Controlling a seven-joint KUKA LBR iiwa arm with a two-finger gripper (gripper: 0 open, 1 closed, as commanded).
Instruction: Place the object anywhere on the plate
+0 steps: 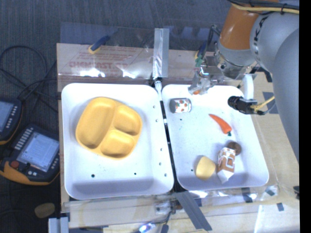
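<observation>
Two white bins (73, 188), one yellow plate (109, 126), and five small items: can (180, 105), chili (221, 123), lemon (205, 168), carton (226, 162), brown ball (234, 146).

No text, label or number is legible

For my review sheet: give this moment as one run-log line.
gripper: above right bin's far rim, holding nothing seen | plate: left bin, bare | can, chilli, carton, lemon: right bin

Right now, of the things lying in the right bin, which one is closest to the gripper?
The small can lying on its side at the bin's far left corner. It sits just below-left of the gripper, while the orange chili, yellow lemon and carton lie farther toward the near edge.
</observation>
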